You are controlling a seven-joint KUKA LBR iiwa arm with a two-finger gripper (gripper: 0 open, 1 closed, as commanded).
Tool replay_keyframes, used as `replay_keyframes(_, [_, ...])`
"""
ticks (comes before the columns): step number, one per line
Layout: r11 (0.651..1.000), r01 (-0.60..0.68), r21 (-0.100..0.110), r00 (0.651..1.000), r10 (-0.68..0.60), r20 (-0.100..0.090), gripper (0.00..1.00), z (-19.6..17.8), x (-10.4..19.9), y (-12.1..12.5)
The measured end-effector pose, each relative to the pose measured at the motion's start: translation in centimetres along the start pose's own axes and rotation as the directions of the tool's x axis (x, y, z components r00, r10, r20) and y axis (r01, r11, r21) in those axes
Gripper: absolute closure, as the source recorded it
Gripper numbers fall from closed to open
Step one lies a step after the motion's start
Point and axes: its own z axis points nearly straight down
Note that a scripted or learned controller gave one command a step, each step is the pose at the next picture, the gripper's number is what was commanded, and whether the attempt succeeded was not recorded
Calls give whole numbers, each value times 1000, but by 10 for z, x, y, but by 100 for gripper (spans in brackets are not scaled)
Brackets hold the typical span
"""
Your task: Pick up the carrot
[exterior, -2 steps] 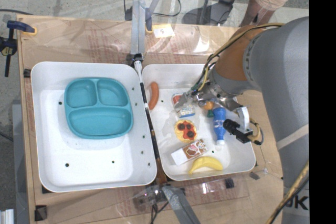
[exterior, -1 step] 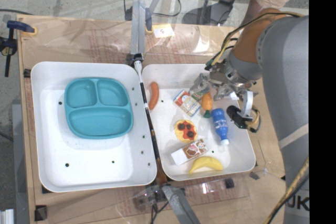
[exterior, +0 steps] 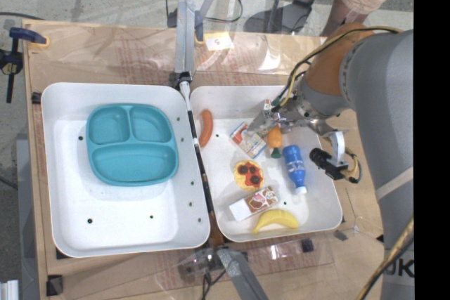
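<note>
The carrot [exterior: 275, 140] is a small orange piece with a green end. It lies in the right bin [exterior: 323, 211] between a red-and-white packet [exterior: 247, 140] and a blue bottle [exterior: 294, 166]. My gripper [exterior: 272, 121] reaches in from the right and hangs directly over the carrot's upper end, close to it or touching it. The gripper body hides the top of the carrot. The carrot still looks to be resting on the bin floor.
The right bin also holds an orange sausage [exterior: 205, 127] by its left wall, a yellow round toy [exterior: 248, 174], a small box [exterior: 253, 201] and a banana [exterior: 275, 220]. In the left bin [exterior: 63, 221] is a teal divided plate [exterior: 131, 143].
</note>
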Motion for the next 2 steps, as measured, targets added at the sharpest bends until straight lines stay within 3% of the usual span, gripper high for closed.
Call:
replay_keyframes(1, [1000, 5, -4, 1000, -5, 2, 100, -14, 0, 2])
replay_keyframes(2, [949, 314, 12, 950, -314, -6, 100, -107, 81, -44])
